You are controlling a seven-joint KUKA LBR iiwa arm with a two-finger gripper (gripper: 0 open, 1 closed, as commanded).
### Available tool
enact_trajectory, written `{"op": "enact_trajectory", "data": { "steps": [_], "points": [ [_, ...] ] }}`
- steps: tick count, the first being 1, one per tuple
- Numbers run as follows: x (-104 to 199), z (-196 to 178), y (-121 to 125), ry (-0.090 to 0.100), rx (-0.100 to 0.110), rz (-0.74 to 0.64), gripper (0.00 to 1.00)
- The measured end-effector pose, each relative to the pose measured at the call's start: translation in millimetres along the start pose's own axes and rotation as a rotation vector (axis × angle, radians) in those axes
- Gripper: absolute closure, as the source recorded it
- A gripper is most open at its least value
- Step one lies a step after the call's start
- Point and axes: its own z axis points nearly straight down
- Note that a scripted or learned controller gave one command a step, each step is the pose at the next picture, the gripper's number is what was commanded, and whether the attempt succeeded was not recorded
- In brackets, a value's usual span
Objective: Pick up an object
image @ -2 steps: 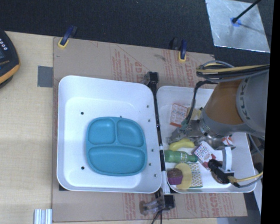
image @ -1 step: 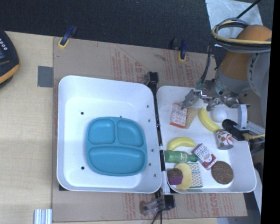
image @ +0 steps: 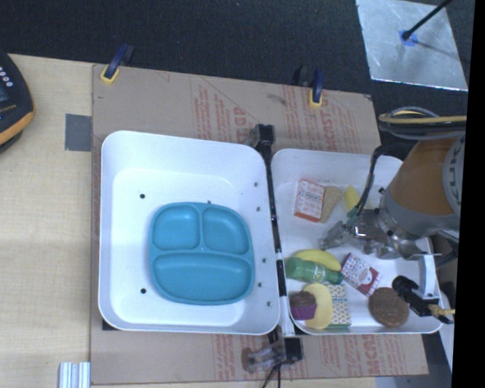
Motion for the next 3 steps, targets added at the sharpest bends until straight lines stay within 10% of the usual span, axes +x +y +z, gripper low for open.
{"op": "enact_trajectory", "data": {
  "steps": [1,2,3],
  "points": [
    [12.5,-14.3,92.2,0.015,0.025,-0.003,0.00],
    [-30.2,-17.2,108.4,-0.003,-0.014,-0.003,0.00],
    [-49.4,-4.8,30.3,0.020,-0.009,-0.011,0.00]
  ]
}}
